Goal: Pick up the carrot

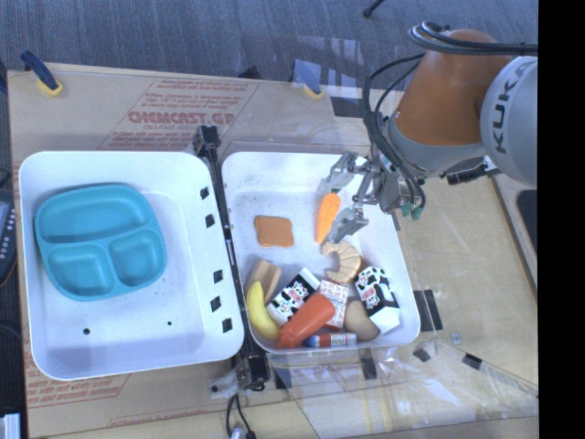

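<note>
Cardboard-covered bench with two shallow white bins; the right-hand white bin [239, 183] holds the small orange plastic carrot [327, 217], lying free near its far right wall. Grey two-finger gripper [349, 190] hovers over it, fingers spread. Carrot probably light, rigid, slippery; grip mid-body. Its top end is partly hidden behind the fingers.

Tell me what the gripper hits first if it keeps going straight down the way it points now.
Most likely the carrot: the gripper hangs right at its upper end in the right bin, one finger on each side. Depth is unclear from this slanted view, so it might meet the bin floor beside it instead.
</note>
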Controlling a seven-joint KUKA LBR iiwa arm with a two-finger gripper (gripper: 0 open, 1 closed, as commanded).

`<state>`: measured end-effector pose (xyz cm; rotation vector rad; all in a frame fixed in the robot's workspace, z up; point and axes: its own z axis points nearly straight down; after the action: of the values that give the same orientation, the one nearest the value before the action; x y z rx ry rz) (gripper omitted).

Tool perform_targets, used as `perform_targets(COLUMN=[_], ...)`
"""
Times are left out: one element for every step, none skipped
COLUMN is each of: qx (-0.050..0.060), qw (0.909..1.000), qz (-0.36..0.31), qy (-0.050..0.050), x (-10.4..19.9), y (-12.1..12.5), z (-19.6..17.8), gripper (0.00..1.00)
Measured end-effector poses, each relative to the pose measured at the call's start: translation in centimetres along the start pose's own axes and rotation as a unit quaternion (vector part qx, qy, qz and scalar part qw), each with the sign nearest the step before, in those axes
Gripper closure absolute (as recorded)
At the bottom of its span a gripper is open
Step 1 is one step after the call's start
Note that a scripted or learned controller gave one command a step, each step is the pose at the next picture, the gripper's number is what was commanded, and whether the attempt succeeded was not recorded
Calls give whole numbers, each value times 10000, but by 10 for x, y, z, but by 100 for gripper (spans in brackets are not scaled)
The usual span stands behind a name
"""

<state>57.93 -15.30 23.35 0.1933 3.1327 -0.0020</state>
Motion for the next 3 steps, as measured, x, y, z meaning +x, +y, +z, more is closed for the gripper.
perform_targets(qx=[-21,-4,-1], qw=[9995,9995,9925], qz=[-299,-323,1223], qy=[82,-8,12], x=[-23,-29,1], y=[11,11,-1], z=[136,117,74], gripper=[0,100,100])
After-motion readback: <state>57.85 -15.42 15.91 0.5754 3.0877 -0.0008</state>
